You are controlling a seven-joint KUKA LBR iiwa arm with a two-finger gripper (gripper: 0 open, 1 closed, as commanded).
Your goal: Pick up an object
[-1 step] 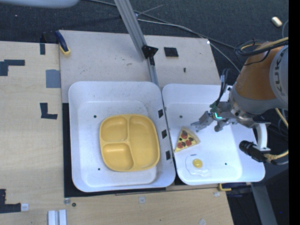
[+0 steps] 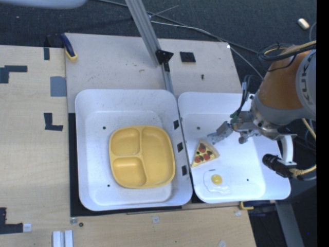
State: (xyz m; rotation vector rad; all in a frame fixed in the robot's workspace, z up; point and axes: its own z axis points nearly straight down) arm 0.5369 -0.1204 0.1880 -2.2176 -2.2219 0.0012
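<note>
On the counter point(image 2: 118, 68) two shallow white bins sit side by side. The left bin point(image 2: 92, 138) holds a yellow plate point(image 2: 142, 156) with three compartments, lying flat near the middle of the bin floor, a little toward the wall shared with the neighbouring bin. A slanted metal post point(image 2: 146, 27) runs down from the top of the view and ends at the gap between the two bins.

In the right bin point(image 2: 257, 181) a toy pizza slice point(image 2: 204, 153) lies near the left wall, its crust edge toward the upper right. Just below it, apart from it, lies a toy fried egg point(image 2: 216, 182) close to the near rim.

The gripper point(image 2: 220, 134) hangs over the right bin, just above and to the right of the pizza slice, pointing toward it. Its fingers look spread apart with nothing between them, though their dark tips are small and hard to read. Behind them the grey arm with its orange band point(image 2: 280, 89) reaches in from the right.
</note>
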